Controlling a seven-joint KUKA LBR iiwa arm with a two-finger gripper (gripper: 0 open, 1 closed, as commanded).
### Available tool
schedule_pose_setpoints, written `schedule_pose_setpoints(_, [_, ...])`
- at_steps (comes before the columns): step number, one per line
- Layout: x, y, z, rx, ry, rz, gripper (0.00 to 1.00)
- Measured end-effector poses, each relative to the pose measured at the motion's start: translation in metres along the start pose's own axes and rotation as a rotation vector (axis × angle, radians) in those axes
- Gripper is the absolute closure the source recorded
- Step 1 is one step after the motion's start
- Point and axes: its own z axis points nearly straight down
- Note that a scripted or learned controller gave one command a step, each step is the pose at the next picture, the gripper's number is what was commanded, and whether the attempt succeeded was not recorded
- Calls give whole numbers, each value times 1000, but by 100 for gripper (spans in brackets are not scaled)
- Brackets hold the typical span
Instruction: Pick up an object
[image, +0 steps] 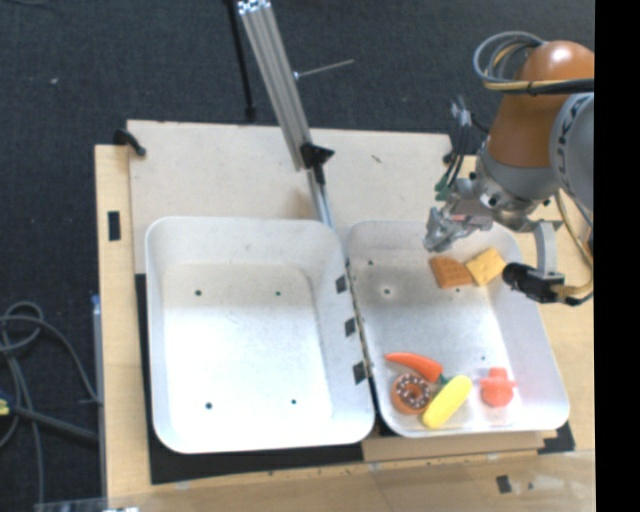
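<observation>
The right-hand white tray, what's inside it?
In the right bin: two tan blocks below the gripper, a carrot, donut, yellow corn-like piece, orange-red toy. The arm covers its far corner.

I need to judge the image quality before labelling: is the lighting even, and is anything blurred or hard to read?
Camera view: light is soft and even, with faint shadows inside the bins; no strong glare on the white plastic. The whole picture is a little soft and grainy. The gripper is small and blurred, so its fingers cannot be read. The toys, like the carrot, keep clear colours.
</observation>
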Motion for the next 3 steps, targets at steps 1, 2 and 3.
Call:
schedule_pose_setpoints(1, [-1,2,-48,1,0,-1,100])
schedule_pose_setpoints(2, [44,-3,-36,7,-1,-1,100])
schedule_pose_setpoints(3, [89,-23,-38,8,0,-2,100])
